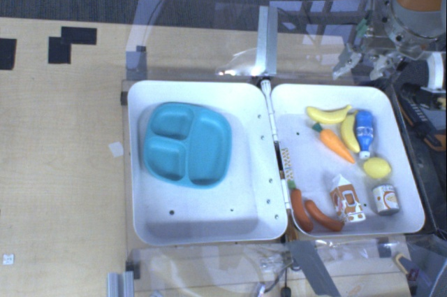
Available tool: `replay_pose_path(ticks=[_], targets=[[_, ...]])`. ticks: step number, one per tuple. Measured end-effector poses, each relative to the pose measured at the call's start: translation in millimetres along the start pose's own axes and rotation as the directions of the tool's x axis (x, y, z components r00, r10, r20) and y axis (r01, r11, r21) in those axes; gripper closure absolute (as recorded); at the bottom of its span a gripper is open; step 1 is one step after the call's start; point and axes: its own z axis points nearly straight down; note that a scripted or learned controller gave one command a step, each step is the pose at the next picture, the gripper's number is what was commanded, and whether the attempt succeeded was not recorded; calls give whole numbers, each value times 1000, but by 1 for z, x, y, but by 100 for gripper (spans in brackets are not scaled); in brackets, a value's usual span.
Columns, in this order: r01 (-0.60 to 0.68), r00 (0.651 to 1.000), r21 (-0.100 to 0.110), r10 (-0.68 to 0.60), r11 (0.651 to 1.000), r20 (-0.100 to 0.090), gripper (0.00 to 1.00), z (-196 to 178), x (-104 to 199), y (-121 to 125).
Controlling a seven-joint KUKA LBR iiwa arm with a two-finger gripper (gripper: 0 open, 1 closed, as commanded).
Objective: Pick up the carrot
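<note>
Approach step: I watch gripper (363, 65) hover above right bin's (412, 208) far rim, fingers apparently spread, holding nothing. Carrot (336, 145) lies in bin between banana (328, 114) and blue bottle (364, 131). Next: descend, align, close.

Bright even light, soft shadows (slightly blurry), mild glare

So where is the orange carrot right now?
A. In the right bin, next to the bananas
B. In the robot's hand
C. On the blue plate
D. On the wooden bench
A: the long orange carrot lies on the floor of the right white bin, just below the yellow banana, while the robot's hand is up past the bin's far edge.
</note>
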Motion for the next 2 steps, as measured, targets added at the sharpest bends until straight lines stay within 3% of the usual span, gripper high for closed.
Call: replay_pose_path(ticks=[1,2], targets=[[-161,987,2,161,987,0,0,98,-7,-59],[-66,998,-1,66,998,0,0,175,-25,-61]])
